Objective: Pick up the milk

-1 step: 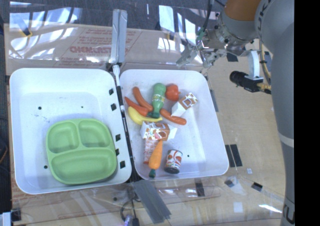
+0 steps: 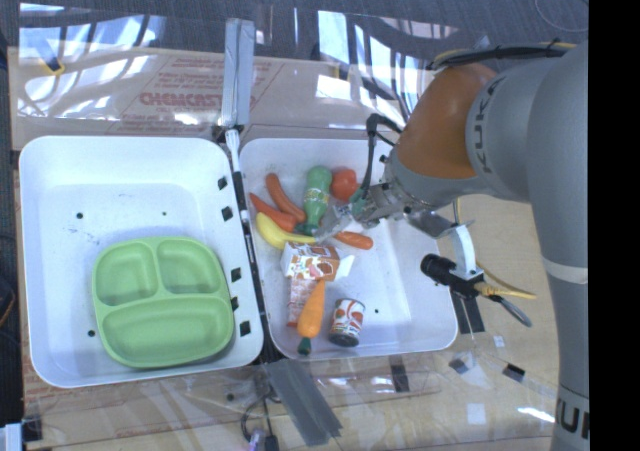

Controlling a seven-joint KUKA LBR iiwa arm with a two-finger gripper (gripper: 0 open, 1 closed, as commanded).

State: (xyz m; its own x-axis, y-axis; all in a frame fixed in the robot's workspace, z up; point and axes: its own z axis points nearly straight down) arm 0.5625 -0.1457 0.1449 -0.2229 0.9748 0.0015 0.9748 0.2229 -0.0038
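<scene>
gripper (image 2: 368, 205) over right bin (image 2: 420, 324), grip state cannot be told | one milk carton (image 2: 312, 274) lying mid-bin beside one can (image 2: 346, 322) | four carrots, one banana (image 2: 272, 232), one green bottle (image 2: 317, 195) | left bin (image 2: 50, 239): one green plate (image 2: 162, 301)

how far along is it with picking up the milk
Done: the arm has reached over the right bin, with the gripper low among the toy vegetables near the green bottle. In hand: nothing visibly held. Left: the milk carton lies on the bin floor beside the can, ungrasped, so grasp and lift remain.
</scene>
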